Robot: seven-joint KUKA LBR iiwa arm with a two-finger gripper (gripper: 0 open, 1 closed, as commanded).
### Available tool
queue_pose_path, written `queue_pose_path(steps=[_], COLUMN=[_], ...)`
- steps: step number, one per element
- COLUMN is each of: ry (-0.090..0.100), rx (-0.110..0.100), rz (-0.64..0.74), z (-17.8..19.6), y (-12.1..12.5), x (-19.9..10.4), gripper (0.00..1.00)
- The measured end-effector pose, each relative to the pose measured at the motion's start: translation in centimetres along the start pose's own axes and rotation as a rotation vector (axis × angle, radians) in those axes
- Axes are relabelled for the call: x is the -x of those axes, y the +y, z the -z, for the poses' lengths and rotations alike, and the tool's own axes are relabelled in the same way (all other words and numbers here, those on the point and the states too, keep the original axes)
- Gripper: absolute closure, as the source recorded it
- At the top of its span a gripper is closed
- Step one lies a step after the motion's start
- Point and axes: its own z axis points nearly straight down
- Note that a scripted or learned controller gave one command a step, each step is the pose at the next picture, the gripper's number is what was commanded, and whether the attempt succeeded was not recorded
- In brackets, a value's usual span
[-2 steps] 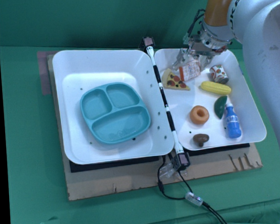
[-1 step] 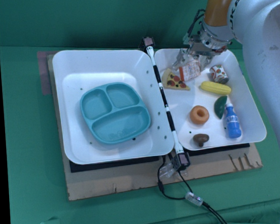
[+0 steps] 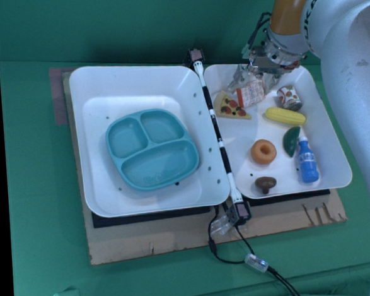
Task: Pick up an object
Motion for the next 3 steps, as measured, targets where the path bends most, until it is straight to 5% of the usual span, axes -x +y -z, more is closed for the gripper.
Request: queue_pose_path(steps=[2, 3], ry=[0.0, 0.001], rx=[0.011, -0.003], rz=[-0.004, -0.001], z=[-0.12, -0.24], y=[-0.49, -0.08], x=[-0.05, -0.12], gripper=[0.0, 0.0])
